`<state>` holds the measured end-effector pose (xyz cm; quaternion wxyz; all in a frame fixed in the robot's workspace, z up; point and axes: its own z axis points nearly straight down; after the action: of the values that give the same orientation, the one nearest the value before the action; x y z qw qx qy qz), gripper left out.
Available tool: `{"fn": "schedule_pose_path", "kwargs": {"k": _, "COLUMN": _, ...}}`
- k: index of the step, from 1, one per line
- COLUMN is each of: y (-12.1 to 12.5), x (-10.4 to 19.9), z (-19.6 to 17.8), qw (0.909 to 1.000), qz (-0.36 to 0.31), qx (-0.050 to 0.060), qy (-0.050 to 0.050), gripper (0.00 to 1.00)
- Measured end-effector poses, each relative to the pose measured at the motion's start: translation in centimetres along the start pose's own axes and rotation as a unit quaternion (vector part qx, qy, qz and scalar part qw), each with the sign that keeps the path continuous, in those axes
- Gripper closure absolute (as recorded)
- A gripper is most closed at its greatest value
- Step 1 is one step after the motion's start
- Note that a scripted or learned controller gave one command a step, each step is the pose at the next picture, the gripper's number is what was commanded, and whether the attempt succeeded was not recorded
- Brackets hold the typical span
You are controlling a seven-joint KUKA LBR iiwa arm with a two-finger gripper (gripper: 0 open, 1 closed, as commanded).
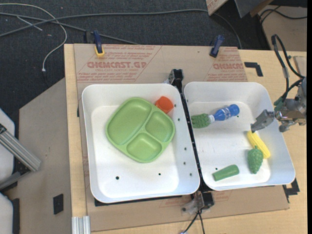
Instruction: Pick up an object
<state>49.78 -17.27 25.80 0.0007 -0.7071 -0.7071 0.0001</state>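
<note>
**Pincer over the right bin's far edge, toys lying close below it**

The pincer [271, 120] sits at the right-hand rim of the right bin [229, 87], reaching in from the view's right. Whether it is released or clenched cannot be told from this angle, and no object is seen in its grasp.

Nearest to the pincer, just below it in the view, lies a yellow corn cob [258, 144] on the bin floor. Touching the cob's lower end, a little farther below the pincer, is a bumpy green toy [254, 160]. Below and to the left of the pincer, near the bin's front wall, rests a smooth green block [225, 172]. To the pincer's left, at about its own height in the view, lies a blue and white bottle [225, 113], with a fuzzy green piece [200, 121] at its far end.

Well apart from the pincer, across the divide, the left bin [90, 106] holds a green divided plate [140, 129] with an orange toy [164, 103] touching its upper right edge
</note>
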Motion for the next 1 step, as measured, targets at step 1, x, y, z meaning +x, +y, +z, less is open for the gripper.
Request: {"fn": "schedule_pose_path", "kwargs": {"k": 1, "y": 0.01, "x": 0.00, "z": 0.00, "qw": 1.0000, "qz": 0.000, "qx": 0.000, "qy": 0.000, "gripper": 0.00}}
